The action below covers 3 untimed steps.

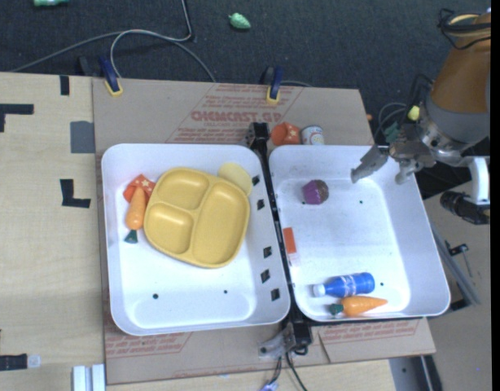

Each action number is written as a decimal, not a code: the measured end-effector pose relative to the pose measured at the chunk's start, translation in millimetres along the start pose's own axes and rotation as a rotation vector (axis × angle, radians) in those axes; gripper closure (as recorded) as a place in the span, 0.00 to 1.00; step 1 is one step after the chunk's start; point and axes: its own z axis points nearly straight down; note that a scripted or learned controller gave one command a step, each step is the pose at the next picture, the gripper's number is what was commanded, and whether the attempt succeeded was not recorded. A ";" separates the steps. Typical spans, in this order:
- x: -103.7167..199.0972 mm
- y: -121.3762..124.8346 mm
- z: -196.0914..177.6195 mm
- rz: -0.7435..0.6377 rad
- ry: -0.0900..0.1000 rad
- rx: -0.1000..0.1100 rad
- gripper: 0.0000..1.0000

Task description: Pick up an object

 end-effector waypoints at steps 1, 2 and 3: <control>39.8 43.6 103.5 -0.001 0.002 0.005 0.00; 55.3 41.7 157.9 0.000 -0.001 -0.002 0.00; 40.0 66.5 158.0 -0.001 -0.001 -0.004 0.00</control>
